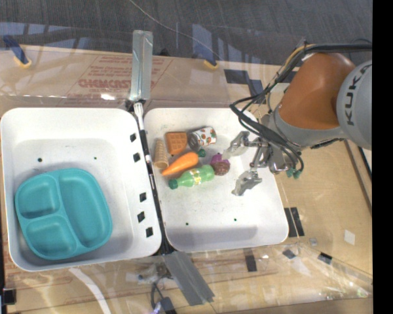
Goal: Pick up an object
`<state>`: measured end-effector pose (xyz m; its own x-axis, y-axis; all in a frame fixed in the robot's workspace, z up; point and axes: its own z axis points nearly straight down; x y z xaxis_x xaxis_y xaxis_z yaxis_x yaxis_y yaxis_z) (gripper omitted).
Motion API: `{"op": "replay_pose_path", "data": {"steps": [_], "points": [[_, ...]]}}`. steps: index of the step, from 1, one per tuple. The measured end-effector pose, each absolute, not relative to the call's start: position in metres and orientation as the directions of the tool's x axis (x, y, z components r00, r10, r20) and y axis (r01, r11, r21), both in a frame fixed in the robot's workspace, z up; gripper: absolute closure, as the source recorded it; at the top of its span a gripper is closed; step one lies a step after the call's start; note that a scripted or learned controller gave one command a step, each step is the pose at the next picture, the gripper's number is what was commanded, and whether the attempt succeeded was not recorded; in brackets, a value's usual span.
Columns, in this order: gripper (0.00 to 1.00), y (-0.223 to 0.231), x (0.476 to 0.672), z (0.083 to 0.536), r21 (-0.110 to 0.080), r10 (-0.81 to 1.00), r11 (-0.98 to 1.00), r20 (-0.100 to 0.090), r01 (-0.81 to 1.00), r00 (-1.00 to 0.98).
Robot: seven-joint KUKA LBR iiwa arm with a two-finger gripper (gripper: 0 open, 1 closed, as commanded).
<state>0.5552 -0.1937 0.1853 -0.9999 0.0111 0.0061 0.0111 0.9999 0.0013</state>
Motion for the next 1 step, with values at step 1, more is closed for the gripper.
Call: {"op": "replay_pose_path", "data": {"steps": [1], "points": [[0.0,-0.204,0.6097,0.093,-0.001,0.194,0.981,-0.004,0.194,-0.981]]}}
